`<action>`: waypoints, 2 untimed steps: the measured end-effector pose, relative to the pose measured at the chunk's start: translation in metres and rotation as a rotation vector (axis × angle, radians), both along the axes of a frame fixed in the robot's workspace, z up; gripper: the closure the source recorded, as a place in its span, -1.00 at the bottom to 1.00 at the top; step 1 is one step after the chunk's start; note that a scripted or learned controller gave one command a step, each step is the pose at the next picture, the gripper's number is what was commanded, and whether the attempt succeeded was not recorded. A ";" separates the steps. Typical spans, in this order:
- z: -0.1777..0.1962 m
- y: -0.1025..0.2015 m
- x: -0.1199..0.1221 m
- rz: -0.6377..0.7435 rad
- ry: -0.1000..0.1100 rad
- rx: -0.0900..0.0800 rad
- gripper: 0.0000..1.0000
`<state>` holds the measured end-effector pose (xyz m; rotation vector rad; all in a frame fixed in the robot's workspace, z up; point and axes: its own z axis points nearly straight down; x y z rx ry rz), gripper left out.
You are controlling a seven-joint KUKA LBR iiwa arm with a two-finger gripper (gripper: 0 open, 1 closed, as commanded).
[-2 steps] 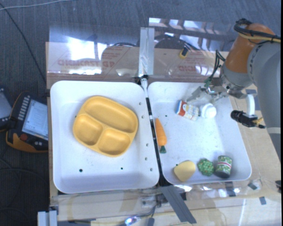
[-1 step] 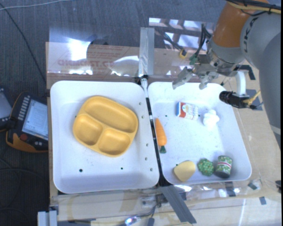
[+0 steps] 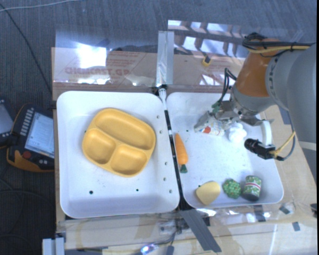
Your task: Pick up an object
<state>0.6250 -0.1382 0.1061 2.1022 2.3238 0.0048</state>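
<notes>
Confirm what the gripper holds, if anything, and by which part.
Cannot tell: the gripper sits over a white-and-red object in the right bin, its grip hidden.

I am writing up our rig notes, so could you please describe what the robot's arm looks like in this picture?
The arm is a thick, rounded tube in smooth light grey, with no markings that I can make out. Above the wrist runs a broad orange band, also rounded. A thin black cable loops beside that band.

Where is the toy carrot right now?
In the camera view, the toy carrot lies in the right bin along its left wall, across it from the yellow divided plate.
</notes>
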 end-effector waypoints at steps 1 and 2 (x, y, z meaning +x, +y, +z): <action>0.010 0.000 0.001 0.000 -0.003 -0.001 1.00; 0.138 0.048 0.044 -0.201 0.008 0.000 1.00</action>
